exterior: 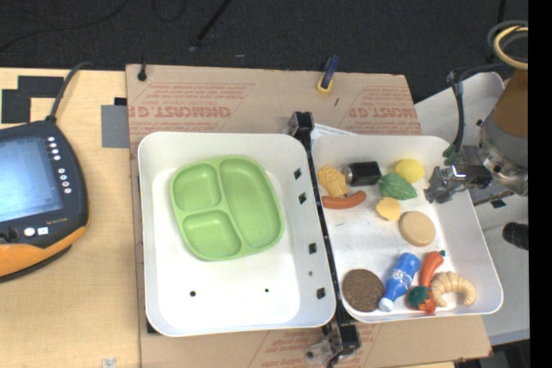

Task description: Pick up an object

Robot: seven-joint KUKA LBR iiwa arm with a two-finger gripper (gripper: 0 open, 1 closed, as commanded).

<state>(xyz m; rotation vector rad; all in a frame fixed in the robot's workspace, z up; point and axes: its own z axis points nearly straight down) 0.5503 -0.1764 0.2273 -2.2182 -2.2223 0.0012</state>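
Over in the right bin (483, 246) lay a scatter of small toy foods, any of which could have served as the object to lift. Nearest the gripper (448, 181) was the round tan biscuit (418, 227), lying flat near the bin's middle, with a yellow piece (389, 208) just beside it and a green leafy piece (397, 186) above that. I judged the biscuit light and stiff, likely smooth plastic, so a pinch across its edge would have suited it, though it sat low and could slip. A yellow lemon (410, 170), a black block (364, 172), a corn cob (332, 180) and a red sausage (343, 202) lay towards the divider. Along the near side were a brown disc (363, 289), a blue bottle (398, 278), a carrot (429, 268) and a curled shrimp (454, 289), crowded together and awkward to single out.

At the bin's right rim, the gripper hovered; whether it was released or clenched I could not tell. Nothing visible sat in it. A green divided plate (226, 208) lay in the left bin (164, 271).
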